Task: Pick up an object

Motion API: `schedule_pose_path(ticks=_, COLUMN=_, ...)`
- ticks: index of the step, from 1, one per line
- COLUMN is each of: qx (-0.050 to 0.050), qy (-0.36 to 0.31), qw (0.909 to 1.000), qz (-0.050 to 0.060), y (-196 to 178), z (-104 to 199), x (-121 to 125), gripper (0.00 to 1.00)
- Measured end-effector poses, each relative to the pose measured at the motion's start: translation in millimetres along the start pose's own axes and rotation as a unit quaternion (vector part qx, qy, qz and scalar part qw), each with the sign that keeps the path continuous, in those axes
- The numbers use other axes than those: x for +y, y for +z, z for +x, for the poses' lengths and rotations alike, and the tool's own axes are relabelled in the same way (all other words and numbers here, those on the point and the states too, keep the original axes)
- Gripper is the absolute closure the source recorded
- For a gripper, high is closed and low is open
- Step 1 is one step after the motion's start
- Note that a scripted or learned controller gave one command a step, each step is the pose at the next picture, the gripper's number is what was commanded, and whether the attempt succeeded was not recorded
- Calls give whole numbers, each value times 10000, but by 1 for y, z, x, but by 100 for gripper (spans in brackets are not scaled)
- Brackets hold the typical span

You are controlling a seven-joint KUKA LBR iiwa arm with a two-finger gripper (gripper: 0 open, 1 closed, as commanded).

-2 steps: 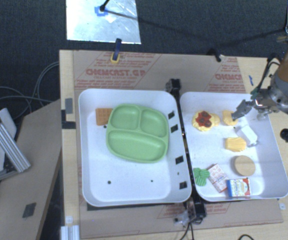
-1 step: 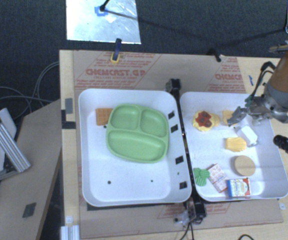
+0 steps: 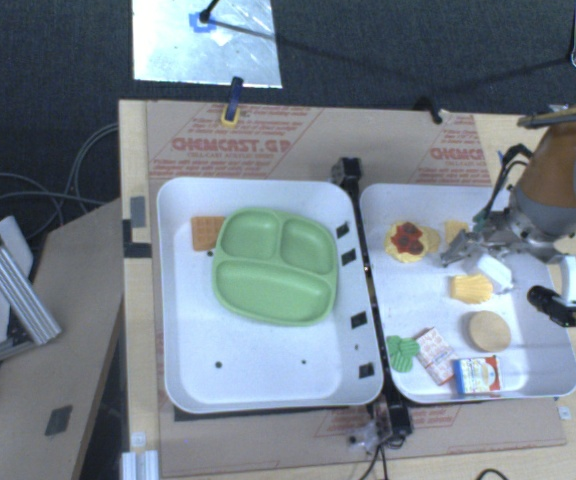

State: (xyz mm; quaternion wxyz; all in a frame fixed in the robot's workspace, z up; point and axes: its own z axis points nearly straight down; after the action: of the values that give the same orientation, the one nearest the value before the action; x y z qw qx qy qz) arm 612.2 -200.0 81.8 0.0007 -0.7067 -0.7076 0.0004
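The right bin (image 3: 413,303) holds several toy foods: a small pizza (image 3: 409,240), a pale yellow piece (image 3: 455,231), a ridged yellow piece (image 3: 472,288), a round tan bun (image 3: 488,331), a green leaf (image 3: 402,352), a red-and-white packet (image 3: 434,353) and a blue-and-red carton (image 3: 477,375). My gripper (image 3: 471,252) hangs low over the upper middle of this bin. It sits between the pale yellow piece and the ridged yellow piece, just right of the pizza. I see nothing clearly held in it.
The left bin (image 3: 183,368) carries a green divided plate (image 3: 274,266) with an orange cracker (image 3: 205,232) at its upper left. A black divider (image 3: 358,268) runs between the bins. The arm's grey and orange body (image 3: 558,183) covers the right bin's far right corner.
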Motion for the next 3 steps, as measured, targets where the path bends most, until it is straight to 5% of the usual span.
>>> schedule_pose_path(ticks=1, qx=-9, qy=-1, qw=10000, qz=-33, y=-14, z=-1, x=2, gripper=100)
schedule_pose_path(ticks=3, qx=-15, qy=-5, qw=10000, qz=-44, y=-127, z=-3, x=1, gripper=100)
